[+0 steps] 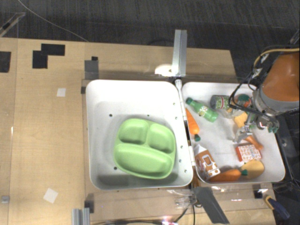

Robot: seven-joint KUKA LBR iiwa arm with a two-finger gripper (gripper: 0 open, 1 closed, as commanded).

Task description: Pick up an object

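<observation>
white plastic forms both shallow bins on the wooden bench (42, 139). the left bin (101, 102) contains one light green moulded tray with three compartments (145, 147), lying flat near the bin's centre.

the right bin (280, 168) contains the loose objects. a green plastic bottle with a white label (202, 109) lies on its side near the far left corner. an orange carrot-shaped toy (192, 122) lies along the left wall, just beside the divider. a dark can with a green band (220, 101) lies near the far wall. a brown and white printed packet (206, 162) sits near the front left corner, touching a second orange carrot-shaped toy (228, 175) along the front wall. a yellow rounded toy (253, 168) rests just beside that carrot. a red and white patterned card (247, 151) lies flat, just behind the yellow toy.

the grey arm with the orange band (281, 81) enters from the right. the two-finger gripper (244, 134) is low over the right bin, just behind the card. whether its claw is released or clenched cannot be told.
</observation>
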